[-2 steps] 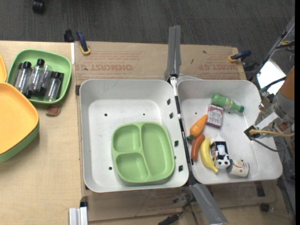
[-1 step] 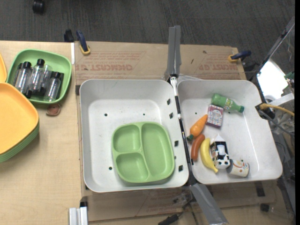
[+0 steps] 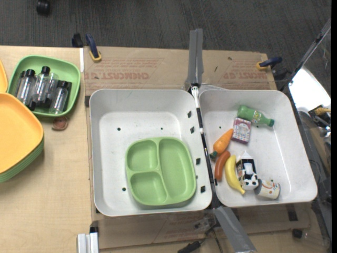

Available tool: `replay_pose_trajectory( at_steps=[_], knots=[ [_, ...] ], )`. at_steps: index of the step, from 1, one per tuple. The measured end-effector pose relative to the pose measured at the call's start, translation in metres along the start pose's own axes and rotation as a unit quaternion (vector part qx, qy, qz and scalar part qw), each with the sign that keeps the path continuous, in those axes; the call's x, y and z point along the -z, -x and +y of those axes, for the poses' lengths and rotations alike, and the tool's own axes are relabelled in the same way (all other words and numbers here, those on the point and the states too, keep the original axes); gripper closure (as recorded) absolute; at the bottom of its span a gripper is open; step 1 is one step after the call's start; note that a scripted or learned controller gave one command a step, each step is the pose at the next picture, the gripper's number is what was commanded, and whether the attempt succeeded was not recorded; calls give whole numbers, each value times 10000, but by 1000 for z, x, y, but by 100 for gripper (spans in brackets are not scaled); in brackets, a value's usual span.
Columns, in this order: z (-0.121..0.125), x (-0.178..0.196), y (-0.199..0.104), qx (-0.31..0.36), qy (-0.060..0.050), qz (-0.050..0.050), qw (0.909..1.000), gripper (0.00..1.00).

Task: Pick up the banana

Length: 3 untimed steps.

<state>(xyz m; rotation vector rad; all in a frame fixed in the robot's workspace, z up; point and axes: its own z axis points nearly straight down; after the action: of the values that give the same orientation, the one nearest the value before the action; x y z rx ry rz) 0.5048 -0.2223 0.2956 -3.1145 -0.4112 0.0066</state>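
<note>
- Low in the right-hand shallow white bin (image 3: 301,141), toward its left side, lies the small curved yellow plastic banana (image 3: 232,175), running lengthwise from the bin's middle down toward its near edge.
- Just beside the banana on its left lies a reddish-orange sausage-shaped toy (image 3: 219,165), roughly parallel to it; whether the two touch cannot be told.
- Against the banana's right side sits a black-and-white cow-patterned little carton (image 3: 247,174).
- A white cup with a printed pattern (image 3: 269,189) lies tipped on its side just right of the carton, near the bin's lower edge.
- Above the sausage toy, an orange toy carrot (image 3: 224,140) lies at a slant.
- A small pink box (image 3: 241,130) sits just beside the carrot's upper end, and a green plastic bottle (image 3: 255,116) lies on its side beyond the box.
- The gripper's state cannot be told from this view.
- The left-hand white bin (image 3: 105,157) holds a light green tray with three compartments (image 3: 160,171).
- Brown printed cardboard (image 3: 137,70) lies beneath both bins.
- Well apart to the left, a green square dish (image 3: 71,74) holds several small dark-capped bottles (image 3: 42,87), and a stack of orange plates (image 3: 18,138) sits beside it.
</note>
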Motion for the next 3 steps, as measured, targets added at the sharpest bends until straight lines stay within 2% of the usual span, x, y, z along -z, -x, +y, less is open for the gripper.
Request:
replay_pose_trajectory(
  at_steps=[1, 2, 3],
  knots=[
    [-84, -8, 6, 682, -6, -5, 9977, 100],
    [-39, -205, 14, 970, -13, 4, 9953, 100],
    [-9, -203, 26, 383, -19, 13, 9993, 100]
  ],
)
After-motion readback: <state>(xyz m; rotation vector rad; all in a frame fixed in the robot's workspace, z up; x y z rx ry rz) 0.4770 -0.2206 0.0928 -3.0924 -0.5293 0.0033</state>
